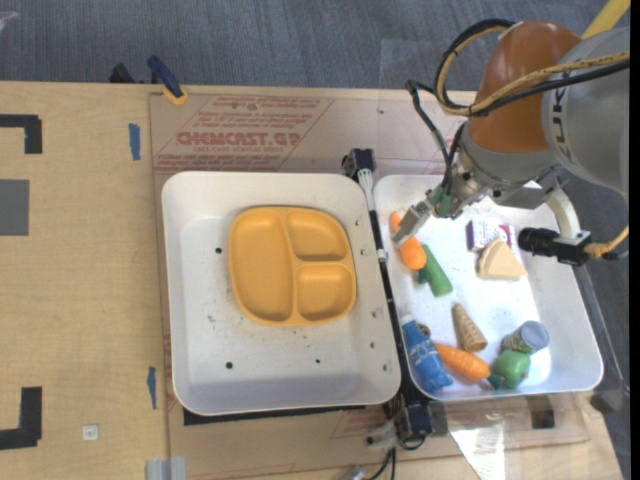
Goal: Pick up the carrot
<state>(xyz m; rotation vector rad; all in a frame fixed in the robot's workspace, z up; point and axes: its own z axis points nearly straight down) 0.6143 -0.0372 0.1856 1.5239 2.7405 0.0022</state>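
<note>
In the right bin (575, 313) lies a short orange carrot (412, 254) with a dark green top pointing toward the front right, close to the bin's left wall. My gripper (412, 220) hangs just above and behind the carrot's orange end, tilted down to the left. I cannot tell whether it touches the carrot. A small orange bit (396, 220) shows beside the gripper's tip. A second, longer orange tapered piece (463, 362) lies at the front of the same bin.
The right bin also holds a blue object (426, 358), a tan cone (468, 326), a green bottle with a grey cap (518, 356), a beige wedge (499, 262) and a purple packet (486, 233). The left bin (190, 298) holds a yellow divided plate (292, 265).
</note>
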